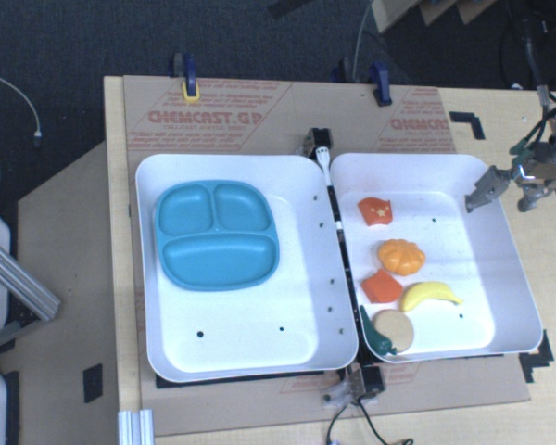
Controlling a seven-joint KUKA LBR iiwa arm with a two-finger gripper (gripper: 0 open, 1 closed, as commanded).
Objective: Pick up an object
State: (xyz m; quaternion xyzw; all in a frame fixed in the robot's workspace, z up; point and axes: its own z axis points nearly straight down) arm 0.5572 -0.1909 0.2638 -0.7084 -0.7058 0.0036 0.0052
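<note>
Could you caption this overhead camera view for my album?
Gripper over right bin of toy food; blue divided plate in left bin.

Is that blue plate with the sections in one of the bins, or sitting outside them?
In. The blue plate lies flat inside the left bin, right side up, white floor showing around it.

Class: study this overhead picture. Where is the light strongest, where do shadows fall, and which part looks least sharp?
Camera view: the white bins are brightest, nearly washed out; the floor behind the bench is dark. Soft shadows sit beside the blue tray and the banana. The gripper at the right edge looks blurred and hard to read.
</note>
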